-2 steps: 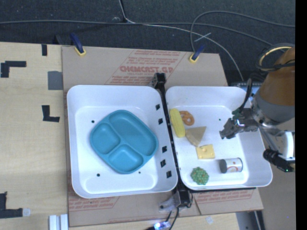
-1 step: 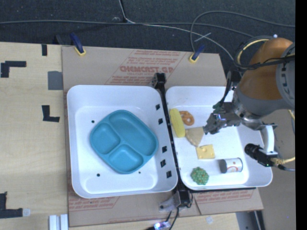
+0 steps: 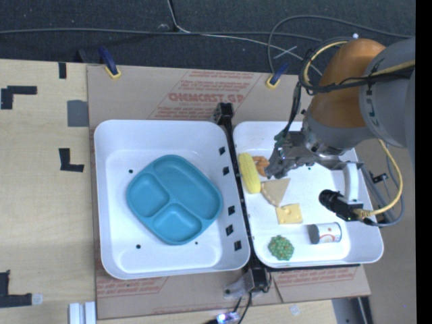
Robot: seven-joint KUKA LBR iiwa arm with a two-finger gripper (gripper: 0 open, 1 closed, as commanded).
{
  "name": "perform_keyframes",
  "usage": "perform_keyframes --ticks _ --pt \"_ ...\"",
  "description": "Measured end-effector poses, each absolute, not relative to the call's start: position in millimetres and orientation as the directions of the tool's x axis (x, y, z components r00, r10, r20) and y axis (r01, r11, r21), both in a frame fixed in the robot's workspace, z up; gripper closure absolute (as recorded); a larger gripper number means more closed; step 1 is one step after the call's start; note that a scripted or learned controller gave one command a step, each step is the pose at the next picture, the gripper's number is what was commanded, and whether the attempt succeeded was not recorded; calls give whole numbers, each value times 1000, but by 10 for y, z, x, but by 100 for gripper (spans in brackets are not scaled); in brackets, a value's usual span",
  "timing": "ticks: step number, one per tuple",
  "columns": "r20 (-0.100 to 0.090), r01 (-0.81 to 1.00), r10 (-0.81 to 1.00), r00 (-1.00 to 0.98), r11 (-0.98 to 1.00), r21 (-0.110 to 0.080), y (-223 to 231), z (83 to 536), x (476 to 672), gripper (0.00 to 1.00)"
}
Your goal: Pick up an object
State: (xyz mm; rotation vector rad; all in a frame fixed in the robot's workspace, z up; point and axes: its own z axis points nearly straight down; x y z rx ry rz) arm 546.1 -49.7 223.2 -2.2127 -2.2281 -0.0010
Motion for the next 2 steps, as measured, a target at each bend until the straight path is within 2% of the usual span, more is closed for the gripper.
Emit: perform_keyframes --ticks 1,2 --pt "1 1000 1000 -6 6 -1 -43 2291 5556 100" --pt "0 1000 1000 -6 6 -2 498 2179 5753 100"
